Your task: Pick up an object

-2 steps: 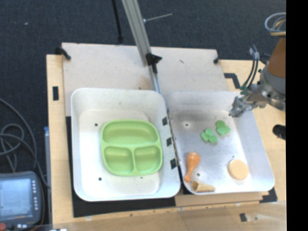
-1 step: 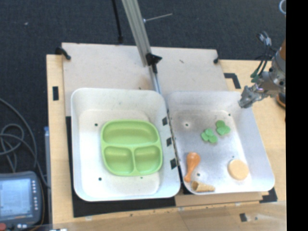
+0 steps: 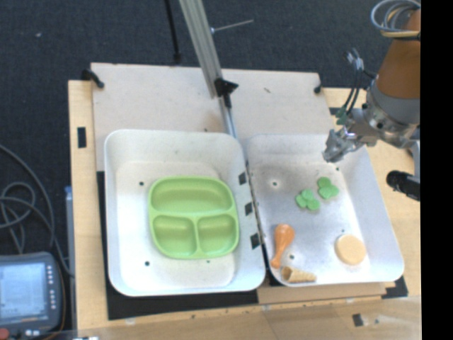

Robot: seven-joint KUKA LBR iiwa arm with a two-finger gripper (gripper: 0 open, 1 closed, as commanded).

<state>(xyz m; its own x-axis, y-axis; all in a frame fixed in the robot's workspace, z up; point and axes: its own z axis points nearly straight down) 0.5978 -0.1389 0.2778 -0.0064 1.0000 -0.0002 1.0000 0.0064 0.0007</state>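
Gripper (image 3: 335,153) hangs over the far part of the right bin (image 3: 375,190), nothing between its fingers; whether they are spread or closed cannot be told at this size. Candidates lie loose on the bin floor nearer the camera than the gripper: green pieces (image 3: 316,194) closest, just below it; tan disc (image 3: 350,249), orange piece (image 3: 282,242) and cone (image 3: 299,275) farther off. Green tray (image 3: 192,216) sits in the left bin (image 3: 120,190), well apart, likely not the target.
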